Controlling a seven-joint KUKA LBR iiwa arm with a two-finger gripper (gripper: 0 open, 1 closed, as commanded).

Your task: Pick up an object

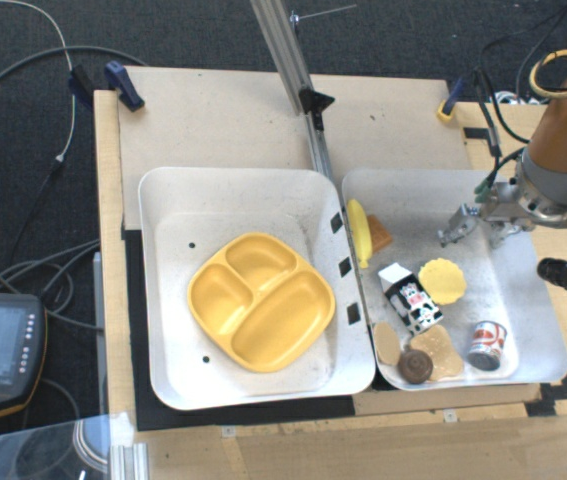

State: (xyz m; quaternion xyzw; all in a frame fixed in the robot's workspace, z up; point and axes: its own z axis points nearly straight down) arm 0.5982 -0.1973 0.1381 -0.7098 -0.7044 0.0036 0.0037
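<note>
While I watched, yellow tray [262, 301] filled left bin [163, 208]; can [486, 345] sat at right bin [553, 353] front corner, well apart from claw [460, 230], state unclear.

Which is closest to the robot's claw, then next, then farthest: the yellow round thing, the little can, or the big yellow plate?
From the gripper:
1. Yellow round thing, just below it in the right bin.
2. Little can, at that bin's front.
3. Big yellow plate, over in the left bin.

Overhead slant onto both bins [163, 208]
</note>
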